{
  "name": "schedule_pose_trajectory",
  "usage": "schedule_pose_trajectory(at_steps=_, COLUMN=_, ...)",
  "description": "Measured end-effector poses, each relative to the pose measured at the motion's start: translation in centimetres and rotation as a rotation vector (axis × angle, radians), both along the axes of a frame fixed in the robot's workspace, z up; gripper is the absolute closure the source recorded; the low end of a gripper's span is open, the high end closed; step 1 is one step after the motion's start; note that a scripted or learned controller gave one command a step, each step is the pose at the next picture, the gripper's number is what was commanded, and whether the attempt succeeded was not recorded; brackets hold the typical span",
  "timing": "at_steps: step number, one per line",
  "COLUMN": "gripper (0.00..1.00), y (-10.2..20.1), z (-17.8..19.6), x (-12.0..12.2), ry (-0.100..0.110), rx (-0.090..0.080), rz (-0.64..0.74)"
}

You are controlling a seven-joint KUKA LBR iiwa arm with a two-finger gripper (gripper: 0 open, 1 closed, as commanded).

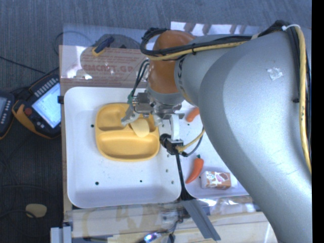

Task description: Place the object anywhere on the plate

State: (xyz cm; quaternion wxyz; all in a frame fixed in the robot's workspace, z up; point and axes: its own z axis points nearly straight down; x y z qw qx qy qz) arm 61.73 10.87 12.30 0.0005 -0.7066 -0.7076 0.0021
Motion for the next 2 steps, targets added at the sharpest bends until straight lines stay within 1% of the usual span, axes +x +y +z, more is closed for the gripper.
schedule_pose_trajectory(at_steps=2, gripper=0.00, y=0.00, z=0.00, x=0.00, ry=0.000, rx=0.000, rz=0.000)
